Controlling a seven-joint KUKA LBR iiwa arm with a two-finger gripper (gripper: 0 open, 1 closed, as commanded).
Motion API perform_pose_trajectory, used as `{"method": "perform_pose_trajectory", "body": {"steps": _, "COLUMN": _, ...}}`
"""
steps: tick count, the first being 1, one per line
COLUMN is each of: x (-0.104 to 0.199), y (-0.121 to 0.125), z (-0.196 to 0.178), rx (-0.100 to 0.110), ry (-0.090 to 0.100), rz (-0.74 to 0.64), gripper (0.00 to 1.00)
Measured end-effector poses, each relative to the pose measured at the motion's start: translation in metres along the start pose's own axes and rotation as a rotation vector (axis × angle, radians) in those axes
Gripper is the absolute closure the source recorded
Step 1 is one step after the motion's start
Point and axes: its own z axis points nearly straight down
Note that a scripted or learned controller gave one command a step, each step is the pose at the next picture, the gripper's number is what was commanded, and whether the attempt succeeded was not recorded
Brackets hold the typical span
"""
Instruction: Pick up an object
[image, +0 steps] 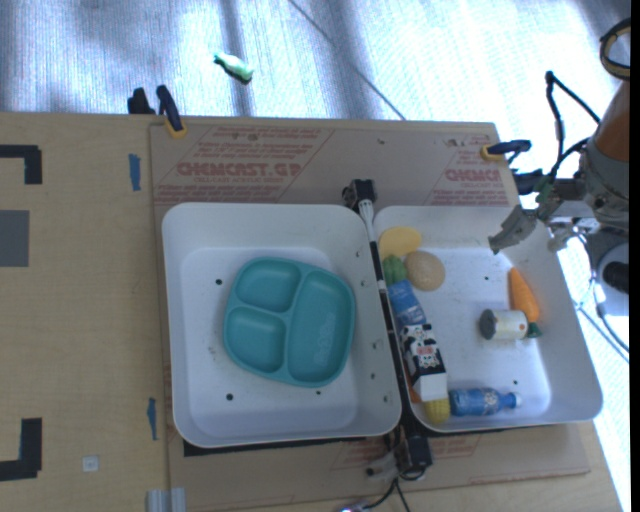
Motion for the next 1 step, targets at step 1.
{"method": "perform_pose_trajectory", "body": {"steps": 1, "x": -0.0528, "y": -0.0124, "z": 0.0866, "rx": 0.002, "ry": -0.001, "rz": 0.027, "gripper": 0.0}}
